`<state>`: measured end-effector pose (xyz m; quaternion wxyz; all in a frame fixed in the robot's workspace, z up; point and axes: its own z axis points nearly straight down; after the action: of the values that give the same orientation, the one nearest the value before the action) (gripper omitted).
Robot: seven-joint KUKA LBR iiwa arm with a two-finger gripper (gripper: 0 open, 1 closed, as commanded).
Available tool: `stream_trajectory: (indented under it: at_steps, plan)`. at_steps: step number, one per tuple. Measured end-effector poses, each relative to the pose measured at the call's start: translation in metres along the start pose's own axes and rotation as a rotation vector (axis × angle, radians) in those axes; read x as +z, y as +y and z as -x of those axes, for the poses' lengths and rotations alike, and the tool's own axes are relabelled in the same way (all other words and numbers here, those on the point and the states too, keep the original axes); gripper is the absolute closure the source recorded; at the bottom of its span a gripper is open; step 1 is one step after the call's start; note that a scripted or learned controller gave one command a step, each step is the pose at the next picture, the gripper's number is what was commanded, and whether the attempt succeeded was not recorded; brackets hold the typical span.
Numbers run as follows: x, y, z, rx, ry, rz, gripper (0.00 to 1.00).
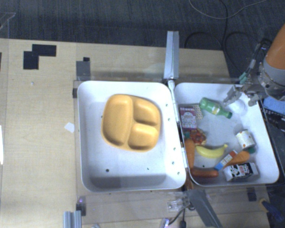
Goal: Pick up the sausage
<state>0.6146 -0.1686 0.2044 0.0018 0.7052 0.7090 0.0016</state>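
- The sausage [205,173] lies along the near wall of the right bin [270,148], well apart from the tool [240,93], which hovers over the bin's far right corner.
- The tool's fingers are spread, grasping nothing.
- Right bin also holds a green bottle [214,107], a banana [211,151], a carrot [190,154] and a small can [245,138].
- Left bin [88,141] holds a yellow bread-shaped toy [131,122].

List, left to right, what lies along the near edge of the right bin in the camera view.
Orange carrot → sausage → black-and-white carton.
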Motion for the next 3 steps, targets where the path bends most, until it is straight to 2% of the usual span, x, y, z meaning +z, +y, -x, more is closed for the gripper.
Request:
stream_trajectory:
  at_steps: [1,2,3]
  plan:
    - [0.019,0.017,0.037,-0.082,-0.002,0.003,0.0]
    - [0.088,0.04,-0.013,0.188,-0.002,0.027,0.0]
    - [0.08,-0.015,0.028,0.357,0.0,-0.001,0.0]
